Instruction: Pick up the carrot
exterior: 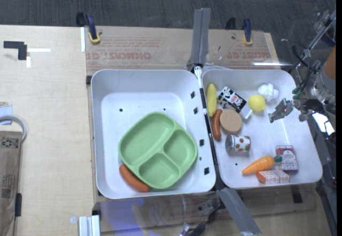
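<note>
One carrot (258,165) lies in the right bin (304,122), near that bin's front wall, its orange body running left to right with a slight upward tilt toward the right, where the green top sits. Just right of the carrot's green end is a small red-and-white carton (287,158), seemingly touching the leaves; just in front of that end lies a flat orange packet (272,176). Behind and left of the carrot stands a small spotted can (238,144), near but apart.

The gripper (281,110) hangs behind and to the right of the carrot, over the bin's right half, with clear white floor between them. Its grey fingers look parted and nothing sits between them (the view is small and somewhat blurred there, so the width of the gap is hard to judge). The coming move, I judge, is a reach forward and slightly left, with the fingers set across the carrot's long axis.

Readable writing: red mirrored lettering on the board (139,48) behind the bins, seemingly "CHEMCAST GP". The cartons' labels are too small to read.
</note>
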Available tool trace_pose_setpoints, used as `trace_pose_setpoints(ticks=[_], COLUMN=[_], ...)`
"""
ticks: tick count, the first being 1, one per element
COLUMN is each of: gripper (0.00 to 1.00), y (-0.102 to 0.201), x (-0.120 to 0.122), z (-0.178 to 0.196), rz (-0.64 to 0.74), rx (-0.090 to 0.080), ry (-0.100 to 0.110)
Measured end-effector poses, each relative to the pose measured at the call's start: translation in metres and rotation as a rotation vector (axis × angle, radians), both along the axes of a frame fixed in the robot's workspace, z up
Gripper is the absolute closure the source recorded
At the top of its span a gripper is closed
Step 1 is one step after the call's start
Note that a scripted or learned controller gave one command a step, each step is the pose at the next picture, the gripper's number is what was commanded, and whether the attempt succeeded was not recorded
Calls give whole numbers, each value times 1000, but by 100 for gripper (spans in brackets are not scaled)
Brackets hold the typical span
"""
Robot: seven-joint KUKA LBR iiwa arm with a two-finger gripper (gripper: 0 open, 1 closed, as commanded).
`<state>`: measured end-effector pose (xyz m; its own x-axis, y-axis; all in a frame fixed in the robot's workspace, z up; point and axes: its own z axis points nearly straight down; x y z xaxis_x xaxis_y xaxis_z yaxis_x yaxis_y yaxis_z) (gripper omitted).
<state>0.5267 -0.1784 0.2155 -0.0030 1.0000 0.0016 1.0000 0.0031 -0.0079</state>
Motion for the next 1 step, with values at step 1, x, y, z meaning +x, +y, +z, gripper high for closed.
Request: trace_pose_setpoints(ticks=[1], gripper=[0], y=[34], x=[-50], z=[-104], rz=[65], rx=[1], ry=[-1])
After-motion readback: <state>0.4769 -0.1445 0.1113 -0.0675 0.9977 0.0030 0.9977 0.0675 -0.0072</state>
